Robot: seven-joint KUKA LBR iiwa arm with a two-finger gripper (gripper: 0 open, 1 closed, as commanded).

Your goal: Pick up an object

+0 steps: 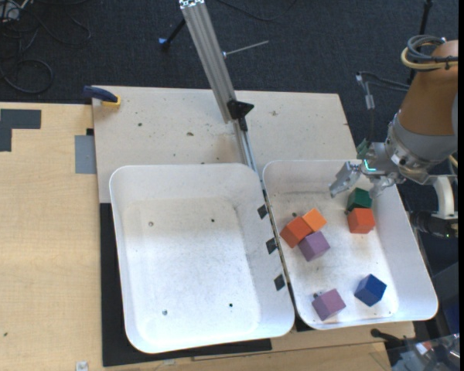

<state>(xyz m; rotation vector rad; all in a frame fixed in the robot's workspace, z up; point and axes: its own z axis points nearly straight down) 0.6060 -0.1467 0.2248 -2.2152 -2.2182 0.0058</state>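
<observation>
At far left, pale wooden tabletop [31,246], marked with dark grey rectangular patches. Further right, at the far corner of the speckled bench board [294,126], small blue and yellow clamp [100,95]. Near of it, left shallow white bin [116,180], floor dotted with a few dark specks. Above and behind, slanted ribbed aluminium post [209,45], capped by a black and white checkered tag, foot set just beyond the seam between the bins. Along that seam, three small black clips [267,246].

Right of the seam, right shallow white bin [417,284], holding seven blocks. Towards its left middle, red-orange wooden cube [296,230] touching a lighter orange cube [315,220] on its far right, with a purple cube [315,246] touching both from the near side. Nearer, close to the front rim, second purple cube [328,303], and just right of it, apart, dark blue cube [370,290]. Further right and farther back, another red-orange cube [361,220], with a dark green cube [360,199] touching its far side.

Directly over that green cube, two-finger gripper [363,182] of the grey arm, reaching in from the right. Spread wide, one finger left and one right of the green cube's far edge, tips above it. Grips nothing; every block rests on the bin floor.
</observation>
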